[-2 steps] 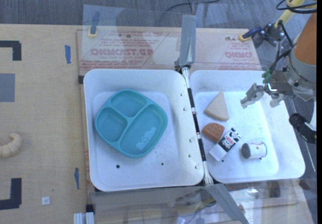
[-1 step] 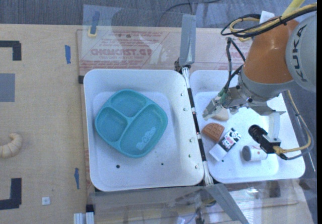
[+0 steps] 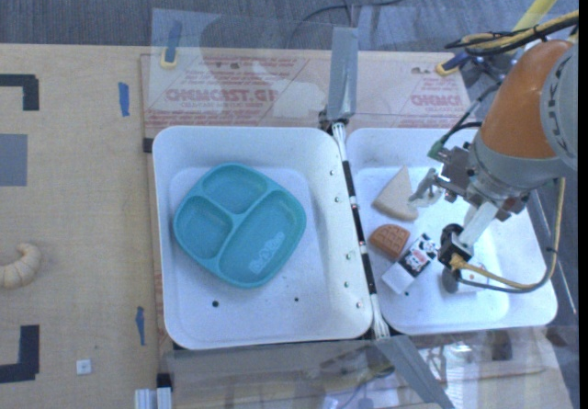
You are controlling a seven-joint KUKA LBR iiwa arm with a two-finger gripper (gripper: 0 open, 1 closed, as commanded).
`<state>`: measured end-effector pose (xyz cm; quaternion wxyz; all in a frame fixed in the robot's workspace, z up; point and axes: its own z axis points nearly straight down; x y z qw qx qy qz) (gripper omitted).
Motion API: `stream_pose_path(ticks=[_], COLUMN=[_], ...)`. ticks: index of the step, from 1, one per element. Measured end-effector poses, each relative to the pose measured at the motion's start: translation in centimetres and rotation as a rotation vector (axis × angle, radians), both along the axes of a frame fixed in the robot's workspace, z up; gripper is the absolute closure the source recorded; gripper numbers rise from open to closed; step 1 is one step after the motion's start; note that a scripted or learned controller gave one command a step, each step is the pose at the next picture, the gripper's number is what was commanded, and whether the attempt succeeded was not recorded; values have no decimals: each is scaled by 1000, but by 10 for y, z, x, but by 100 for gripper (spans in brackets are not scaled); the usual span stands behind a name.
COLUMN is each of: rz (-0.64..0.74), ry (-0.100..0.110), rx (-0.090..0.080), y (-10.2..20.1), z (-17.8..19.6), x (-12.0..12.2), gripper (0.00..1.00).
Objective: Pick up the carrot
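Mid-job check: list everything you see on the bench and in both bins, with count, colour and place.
bins: 2, white, side by side on the bench
divided plate: 1, teal, three compartments, in the left bin
wedge-shaped piece: 1, pale tan, right bin, near its left wall
rounded piece: 1, orange-brown, right bin, just in front of the wedge; cannot tell if it is the carrot
small carton: 1, white with black patches, right bin, beside the rounded piece
croissant-like piece: 1, pale beige, on the bench, far left
tape strips: 2, blue, on the bench left of the bins
arm: 1, grey with orange band, reaching in from the right
gripper: 1, over the right bin, beside the wedge
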<state>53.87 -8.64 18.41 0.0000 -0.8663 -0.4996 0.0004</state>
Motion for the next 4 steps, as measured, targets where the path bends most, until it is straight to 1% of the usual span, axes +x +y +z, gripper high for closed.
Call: stream_pose_path(ticks=[1, 2, 3, 4], rz=[62, 59, -331, -494], ry=[2, 2, 4, 2], rx=[2, 2, 1, 0], y=[-9, -10, 31, -41], z=[-78, -68, 0, 28], x=[30, 30, -33, -60], gripper=[0, 100, 100, 100])
